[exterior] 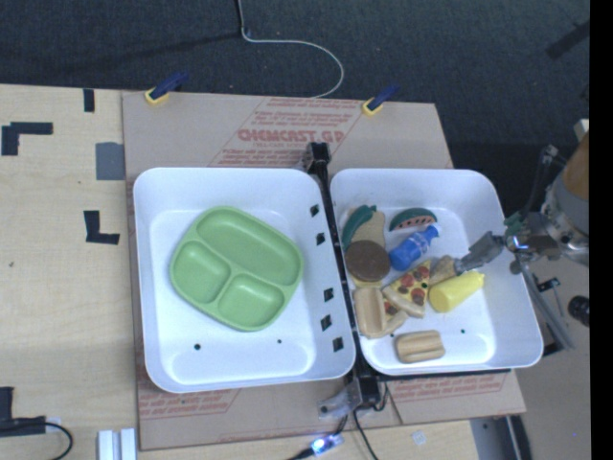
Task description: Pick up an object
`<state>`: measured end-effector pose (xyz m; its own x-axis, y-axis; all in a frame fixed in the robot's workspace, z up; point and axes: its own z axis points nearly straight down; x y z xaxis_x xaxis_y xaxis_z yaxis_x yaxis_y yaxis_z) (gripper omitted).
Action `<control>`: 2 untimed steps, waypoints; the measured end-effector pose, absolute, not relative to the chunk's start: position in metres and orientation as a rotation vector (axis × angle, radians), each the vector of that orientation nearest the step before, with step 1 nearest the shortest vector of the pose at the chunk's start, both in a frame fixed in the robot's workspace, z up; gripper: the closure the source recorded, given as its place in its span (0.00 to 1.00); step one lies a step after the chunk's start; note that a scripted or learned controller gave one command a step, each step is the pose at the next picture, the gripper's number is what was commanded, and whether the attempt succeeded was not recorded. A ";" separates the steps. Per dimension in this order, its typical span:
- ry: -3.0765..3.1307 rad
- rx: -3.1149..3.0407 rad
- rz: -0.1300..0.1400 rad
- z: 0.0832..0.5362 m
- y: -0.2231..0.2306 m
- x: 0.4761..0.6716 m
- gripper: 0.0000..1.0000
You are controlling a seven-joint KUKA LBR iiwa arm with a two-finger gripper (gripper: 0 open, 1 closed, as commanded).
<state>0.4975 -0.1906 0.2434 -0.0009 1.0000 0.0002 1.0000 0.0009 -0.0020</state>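
The arm is on its approach, nothing lifted yet. Its end effector (479, 250) reaches in over the right bin (517, 353) near the tabletop's right edge, slanted low, tip just beside the yellow toy (455, 290) and the pizza slice (412, 290); whether its fingers are apart or together I cannot tell. The toy food lies heaped in that bin: a blue bottle (414, 248), a watermelon slice (412, 220), a bread roll (420, 345). Next, I'd guess, it must settle over one piece and close. The green plate (237, 267) sits alone in the left bin (163, 353).

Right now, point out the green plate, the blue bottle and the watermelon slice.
green plate (237, 268), camera view, its centre ridge.
blue bottle (414, 249), camera view, its body.
watermelon slice (413, 221), camera view, its red flesh.
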 end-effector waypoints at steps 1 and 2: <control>-2.228 -2.232 -0.006 0.117 -0.128 0.499 0.00; -2.225 -2.243 0.015 0.087 -0.107 0.515 0.00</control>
<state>0.5153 -0.1068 0.0870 0.0079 0.9998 -0.0193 1.0000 -0.0078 0.0055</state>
